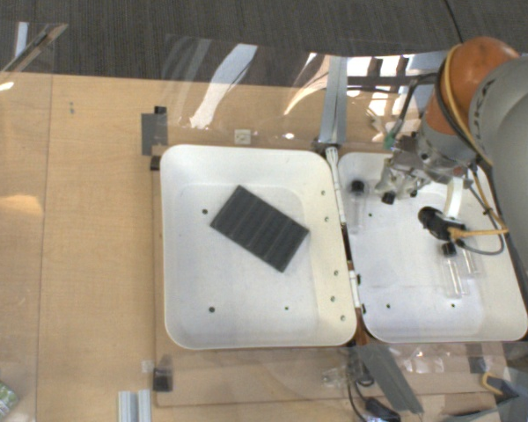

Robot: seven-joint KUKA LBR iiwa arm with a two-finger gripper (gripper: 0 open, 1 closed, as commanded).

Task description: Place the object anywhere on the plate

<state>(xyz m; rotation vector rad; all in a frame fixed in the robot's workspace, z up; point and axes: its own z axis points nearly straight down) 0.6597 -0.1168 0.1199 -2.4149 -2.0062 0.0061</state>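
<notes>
Two white bins are seen side by side on the worktop (70, 236). Within the left bin (185, 306) a dark ribbed plate (260, 228) is laid aslant. Over the right bin's (405, 315) far part the gripper (396, 183) is held; its state cannot be told.

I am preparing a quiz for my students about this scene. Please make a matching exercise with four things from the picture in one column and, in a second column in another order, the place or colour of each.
Column one:
1. dark ribbed plate
2. gripper
3. orange band
4. left bin

Column two:
A. on the arm, above the wrist
B. lying at a slant inside the left bin
C. white, holding the plate
D. over the top left part of the right bin

Pairs: 1-B, 2-D, 3-A, 4-C
</notes>
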